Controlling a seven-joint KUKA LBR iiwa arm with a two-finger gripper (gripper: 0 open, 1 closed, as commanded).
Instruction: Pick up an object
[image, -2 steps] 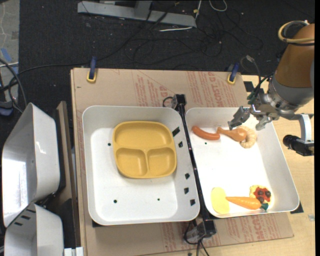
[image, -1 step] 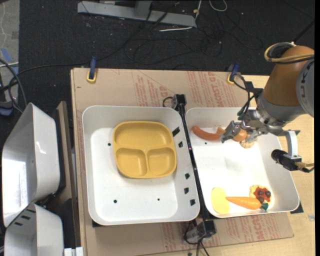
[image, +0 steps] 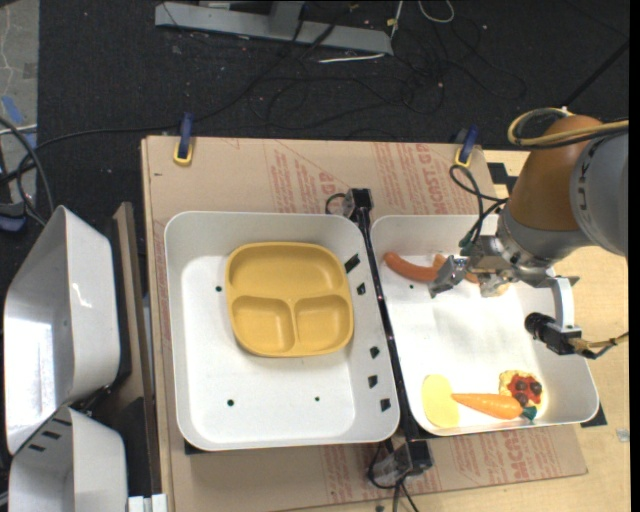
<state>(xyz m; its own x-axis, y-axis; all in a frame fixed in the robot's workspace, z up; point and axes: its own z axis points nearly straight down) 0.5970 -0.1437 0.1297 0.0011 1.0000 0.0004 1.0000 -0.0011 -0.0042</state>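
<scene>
In the right bin (image: 480, 340) an orange-red sausage (image: 410, 266) lies near the far left corner. My gripper (image: 462, 276) hangs just right of the sausage, its tips close to the sausage's right end. Along the bin's near edge lie a pale yellow disc (image: 438, 399), an orange carrot (image: 487, 404) and a small pizza slice (image: 523, 389). I see nothing held between the fingers.
The left bin (image: 200, 400) holds a yellow divided plate (image: 289, 298). A ridge with black clips (image: 380, 330) separates the two bins. Spare white bins (image: 55, 330) stand off the bench at the left. Cables lie on the dark floor behind.
</scene>
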